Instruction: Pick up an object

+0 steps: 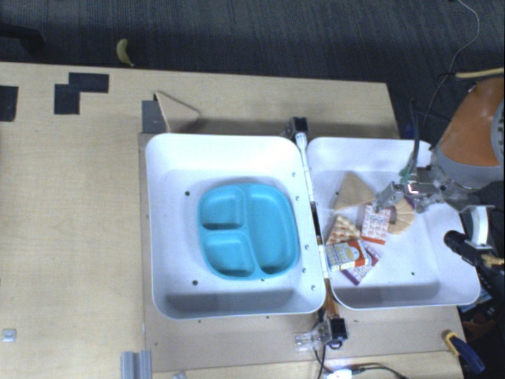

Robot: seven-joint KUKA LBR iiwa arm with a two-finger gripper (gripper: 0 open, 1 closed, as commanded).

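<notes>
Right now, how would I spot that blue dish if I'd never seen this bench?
Find the two white bins side by side; take the left bin, the one away from the grey arm. The blue tray lies flat in its middle. It is a single smooth turquoise piece with three compartments, unlike the small printed packets heaped in the right bin.

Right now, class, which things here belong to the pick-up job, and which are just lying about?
Job:
gripper
right bin
wafer
packet
brown wedge
wrapper

Lying about:
left bin
blue tray
black tape
banana
</notes>
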